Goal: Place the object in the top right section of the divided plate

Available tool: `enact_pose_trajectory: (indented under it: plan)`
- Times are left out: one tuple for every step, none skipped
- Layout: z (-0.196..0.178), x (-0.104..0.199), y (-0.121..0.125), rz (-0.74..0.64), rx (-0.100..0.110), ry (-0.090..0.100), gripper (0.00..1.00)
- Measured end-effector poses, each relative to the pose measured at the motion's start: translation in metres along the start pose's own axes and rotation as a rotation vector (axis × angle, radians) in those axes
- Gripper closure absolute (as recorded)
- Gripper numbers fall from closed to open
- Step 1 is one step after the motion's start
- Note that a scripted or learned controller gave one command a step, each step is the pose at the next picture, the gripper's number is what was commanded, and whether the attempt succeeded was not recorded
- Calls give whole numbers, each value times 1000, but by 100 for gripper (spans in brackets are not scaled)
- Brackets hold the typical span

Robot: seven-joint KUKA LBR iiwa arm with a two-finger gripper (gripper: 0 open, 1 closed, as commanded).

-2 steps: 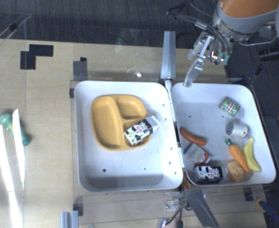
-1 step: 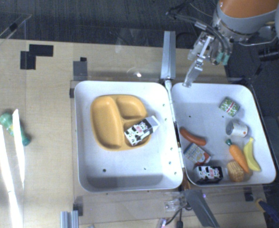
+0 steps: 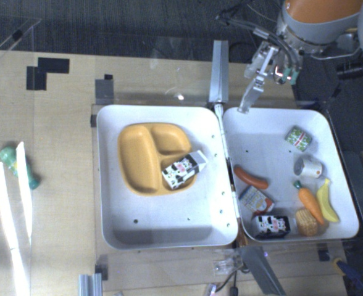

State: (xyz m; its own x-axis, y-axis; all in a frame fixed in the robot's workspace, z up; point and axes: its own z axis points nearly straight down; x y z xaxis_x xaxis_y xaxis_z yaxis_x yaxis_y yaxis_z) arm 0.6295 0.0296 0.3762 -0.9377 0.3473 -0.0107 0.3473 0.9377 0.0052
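Milk carton point(image 3: 183, 169) tilted across plate point(image 3: 138, 159) divider, gripper point(image 3: 246, 103) above bins, grip unclear, arm cropped

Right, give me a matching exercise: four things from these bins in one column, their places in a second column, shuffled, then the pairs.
Things:
1. divided plate
2. banana
3. sausage
4. green-and-red box

Places:
A. right bin, near its left wall
B. left bin
C. right bin, upper part
D. right bin, by its right wall, beside the carrot

Pairs: 1-B, 2-D, 3-A, 4-C
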Motion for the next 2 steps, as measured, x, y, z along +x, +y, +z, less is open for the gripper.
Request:
enact_pose_trajectory:
  plan:
    - [-62, -48, -35, 380, 1, -1, 0]
    - [-62, -48, -34, 379, 1, 0, 0]
